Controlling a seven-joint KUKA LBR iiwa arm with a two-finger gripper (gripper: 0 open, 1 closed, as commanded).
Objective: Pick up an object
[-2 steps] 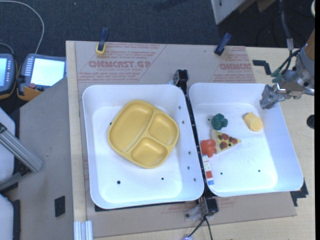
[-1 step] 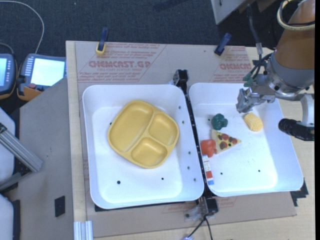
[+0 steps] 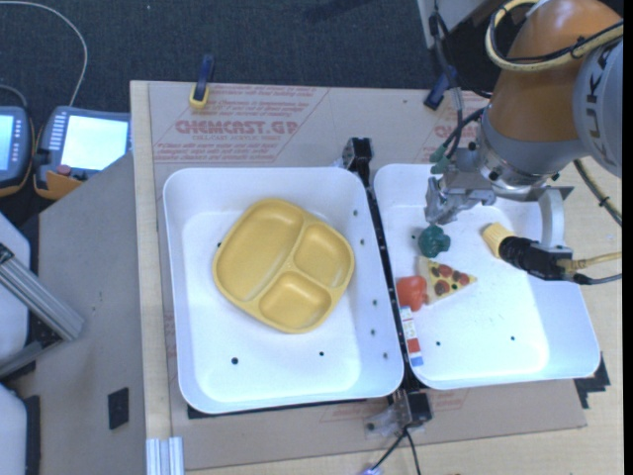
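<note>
At the near edge of the bench, a small black fitting with loose cables sits where the 2 shallow white bins meet.

The left bin holds 1 yellow plate with 3 compartments. It lies flat near the middle, clear of the walls.

In the right bin, a small white tube with red and blue marks lies against the wall shared with the left bin. Just beyond it is a red toy, touching a toy pizza slice on its right. A little farther back is a small teal toy, close to the pizza slice. Nothing lies on top of these 3 toys.

The gripper hangs straight above the teal toy and looks very close to it or touching it. I cannot tell whether it is clenched or released, nor whether it has hold of anything.

The arm comes in from the right. Its orange band bulks over the far right corner of the bin, with the wrist pointing down.

Both bins rest on a pale brown sheet with red lettering. A blue and yellow clamp grips its far edge, and a black clamp stands at the far end of the gap between the bins.

Beyond lie a dark carpeted floor and, to the left, 2 small lit screens.
</note>
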